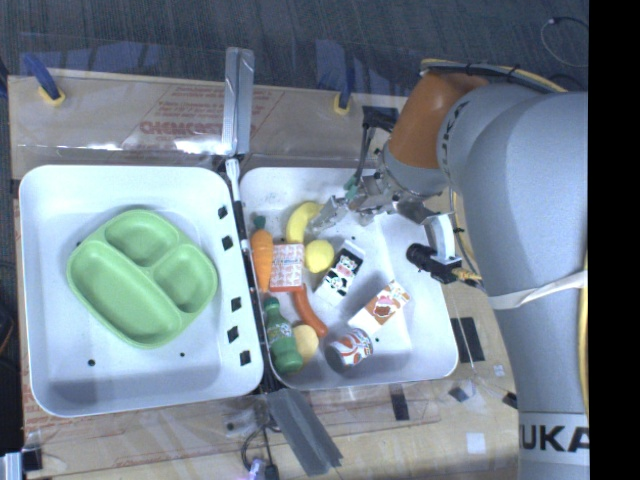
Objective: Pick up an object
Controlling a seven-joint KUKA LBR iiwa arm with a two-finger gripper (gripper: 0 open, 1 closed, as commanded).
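The right bin (425, 368) holds a heap of toy groceries: a yellow banana (300, 220), a lemon (319, 257), an orange carrot (262, 256), a red-and-white packet (287, 266), a black-and-white carton (341, 273), a brown-and-white box (384, 308), a red can (350, 348) and a green bottle (281, 338). My gripper (345, 204) reaches down from the orange-banded wrist (425, 118) into the bin's far part, just right of the banana and above the lemon. Its metal fingers are small and blurred, with nothing clearly between them.
The left bin (50, 358) carries a green divided plate (143, 274). A grey divider (238, 98) stands between the bins at the back. My large grey arm (520, 228) covers the bench's right side.
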